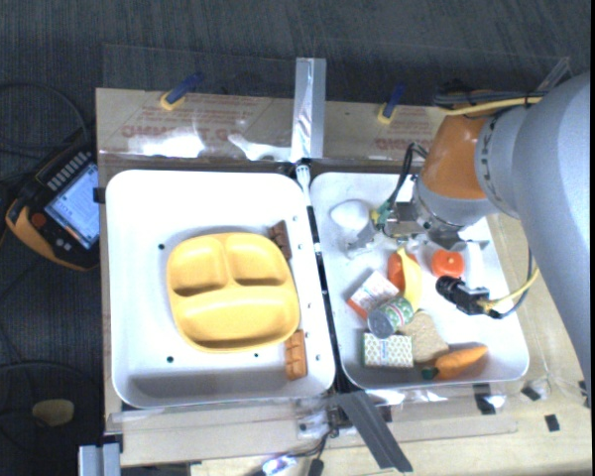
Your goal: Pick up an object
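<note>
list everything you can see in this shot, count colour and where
left bin: 1, white, left half of bench
right bin: 1, white, right half of bench
divided tray: 1, yellow, middle of left bin
brown pieces: 2, one at the tray's near right corner, one at its far right corner
carrot: 1, orange, near right of right bin
can: 1, green label, centre of right bin
cup-like item: 1, white, far left of right bin
clamps: 2, blue and yellow, far edge of bench
handheld controller: 1, orange and black, floor at left
arm: 1, grey with orange band, over right bin
hand: 1, low in right bin's far part
</note>
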Robot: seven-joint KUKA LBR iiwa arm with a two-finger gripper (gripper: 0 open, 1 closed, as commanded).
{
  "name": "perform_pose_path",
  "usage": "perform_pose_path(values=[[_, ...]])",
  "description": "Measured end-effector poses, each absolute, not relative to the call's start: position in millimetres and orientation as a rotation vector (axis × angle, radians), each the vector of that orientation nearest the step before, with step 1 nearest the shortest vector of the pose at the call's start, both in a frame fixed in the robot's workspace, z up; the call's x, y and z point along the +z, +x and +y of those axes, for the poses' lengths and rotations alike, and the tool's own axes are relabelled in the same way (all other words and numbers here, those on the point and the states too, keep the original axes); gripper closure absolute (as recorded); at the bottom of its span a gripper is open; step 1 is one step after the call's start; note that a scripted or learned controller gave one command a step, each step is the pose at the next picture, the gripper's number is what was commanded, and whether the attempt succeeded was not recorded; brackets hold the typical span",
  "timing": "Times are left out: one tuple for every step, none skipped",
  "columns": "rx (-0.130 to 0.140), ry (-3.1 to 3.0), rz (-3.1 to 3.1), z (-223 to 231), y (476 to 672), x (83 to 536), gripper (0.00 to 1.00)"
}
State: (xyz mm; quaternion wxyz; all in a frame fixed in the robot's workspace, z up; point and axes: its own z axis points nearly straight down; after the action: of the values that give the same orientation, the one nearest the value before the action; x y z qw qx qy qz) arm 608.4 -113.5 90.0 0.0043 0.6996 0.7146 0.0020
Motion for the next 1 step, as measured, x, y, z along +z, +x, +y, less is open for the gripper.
perform_pose_path(values=[[0.009,2.192,2.238,-113.3,608.9,99.9,1.0]])
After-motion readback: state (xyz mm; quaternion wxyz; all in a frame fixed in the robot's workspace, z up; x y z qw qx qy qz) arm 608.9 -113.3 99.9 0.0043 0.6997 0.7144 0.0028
